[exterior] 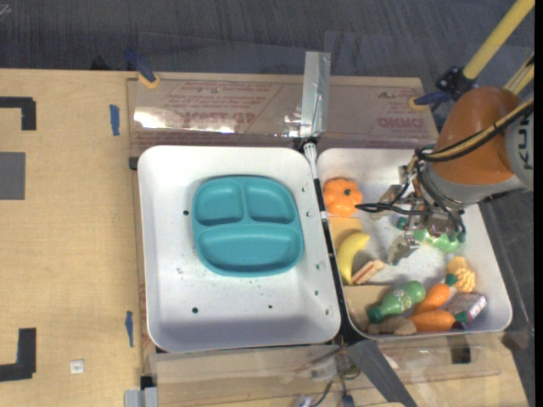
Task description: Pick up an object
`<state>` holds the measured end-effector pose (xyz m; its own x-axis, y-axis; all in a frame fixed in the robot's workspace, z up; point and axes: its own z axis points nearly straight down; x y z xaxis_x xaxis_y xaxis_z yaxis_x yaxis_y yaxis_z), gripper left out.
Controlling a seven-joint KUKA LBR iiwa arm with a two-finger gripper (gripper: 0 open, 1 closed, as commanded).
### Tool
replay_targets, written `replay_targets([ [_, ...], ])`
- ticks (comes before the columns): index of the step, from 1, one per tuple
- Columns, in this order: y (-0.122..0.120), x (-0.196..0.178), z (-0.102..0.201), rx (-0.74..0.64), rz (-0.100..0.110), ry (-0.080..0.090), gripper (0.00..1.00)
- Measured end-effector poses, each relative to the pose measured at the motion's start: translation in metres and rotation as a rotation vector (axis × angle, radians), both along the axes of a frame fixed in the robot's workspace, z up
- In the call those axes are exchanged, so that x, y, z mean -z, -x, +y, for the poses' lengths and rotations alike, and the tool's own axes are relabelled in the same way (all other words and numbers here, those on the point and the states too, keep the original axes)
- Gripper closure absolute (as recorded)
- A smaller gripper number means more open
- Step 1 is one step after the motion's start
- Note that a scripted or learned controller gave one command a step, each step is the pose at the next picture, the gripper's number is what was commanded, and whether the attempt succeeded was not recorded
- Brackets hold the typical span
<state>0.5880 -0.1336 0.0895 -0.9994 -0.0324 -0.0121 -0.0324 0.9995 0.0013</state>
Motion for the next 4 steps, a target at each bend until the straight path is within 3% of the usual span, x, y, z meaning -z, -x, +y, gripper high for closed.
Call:
replay_targets([
  [1,0.050,0.000,-0.062,0.122,0.002,0.004,0.00],
  [2,-0.015,0.001,-0.029,0.068,-0.001,0.001,0.00],
  [3,0.024,0.001,-0.092,-0.051,0.003,0.005,0.00],
  [4,0.019,-0.013,-0.090,-0.052,-0.013,0.007,1.00],
])
